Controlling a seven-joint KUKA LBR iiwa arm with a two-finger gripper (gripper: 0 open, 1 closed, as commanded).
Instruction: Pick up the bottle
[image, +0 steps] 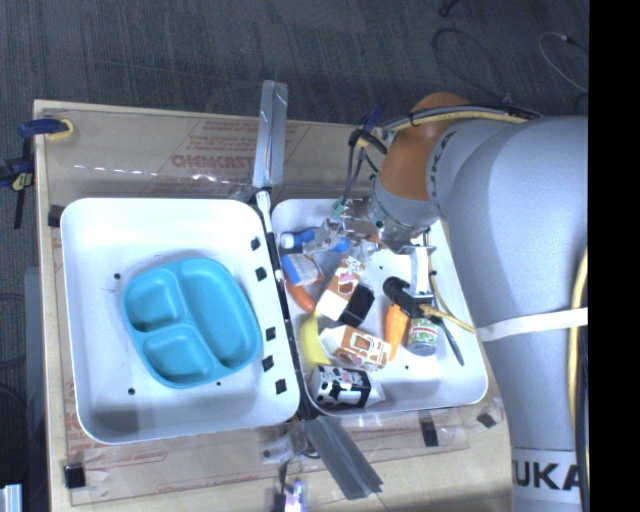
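The bottle (298, 262) lies in the right bin (455, 375) against its left wall. It has a blue cap toward the back and a blue and orange label. My gripper (337, 236) hangs low over the bin's back part, just right of the bottle's cap end, and its tips are lost among the clutter. Nothing can be seen held in it. The grey arm with its orange band comes in from the right above the bin.
Beside the bottle the right bin holds a yellow banana (313, 341), an orange carrot (396, 325), a green-lidded jar (423, 336), an orange patterned box (361, 348), a flat black item (357, 304) and a black-and-white box (340, 386). The left bin (90, 390) holds a blue divided plate (188, 320).
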